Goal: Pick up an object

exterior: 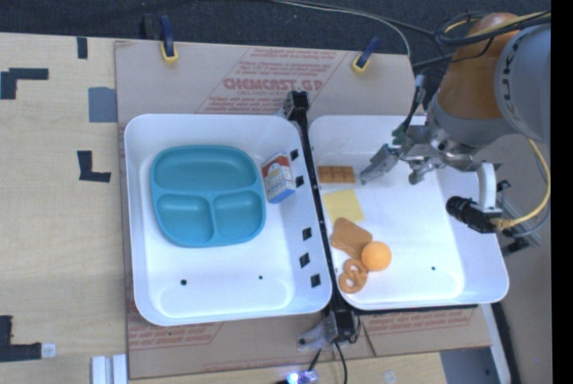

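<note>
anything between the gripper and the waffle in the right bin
Nothing visible. The gripper hangs over bare bin floor just right of the waffle; the other food lies lower down.

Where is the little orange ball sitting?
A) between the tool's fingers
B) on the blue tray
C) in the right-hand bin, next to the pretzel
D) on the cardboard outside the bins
C: the orange ball lies on the floor of the right bin, beside the pretzel.
</note>
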### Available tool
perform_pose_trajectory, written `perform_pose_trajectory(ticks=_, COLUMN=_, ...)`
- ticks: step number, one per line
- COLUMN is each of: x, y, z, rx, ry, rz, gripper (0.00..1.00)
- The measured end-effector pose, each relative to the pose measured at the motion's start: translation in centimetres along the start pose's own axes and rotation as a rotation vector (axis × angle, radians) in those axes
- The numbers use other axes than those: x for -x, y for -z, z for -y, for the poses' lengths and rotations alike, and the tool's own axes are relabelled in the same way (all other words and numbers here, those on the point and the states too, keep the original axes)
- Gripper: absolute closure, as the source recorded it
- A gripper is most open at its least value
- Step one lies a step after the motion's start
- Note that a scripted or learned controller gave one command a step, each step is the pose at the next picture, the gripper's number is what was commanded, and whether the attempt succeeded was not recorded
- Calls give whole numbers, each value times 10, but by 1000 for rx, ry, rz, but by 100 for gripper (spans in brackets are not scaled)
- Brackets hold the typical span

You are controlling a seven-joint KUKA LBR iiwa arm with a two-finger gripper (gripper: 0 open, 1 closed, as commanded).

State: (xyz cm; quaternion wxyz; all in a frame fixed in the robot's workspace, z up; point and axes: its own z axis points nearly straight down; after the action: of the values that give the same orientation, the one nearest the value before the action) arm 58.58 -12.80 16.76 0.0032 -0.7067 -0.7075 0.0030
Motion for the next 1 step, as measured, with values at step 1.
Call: perform_pose_trajectory(ticks=1, x=-9, y=-50, z=-2, rx=0, ry=1, rz=0, gripper=0)
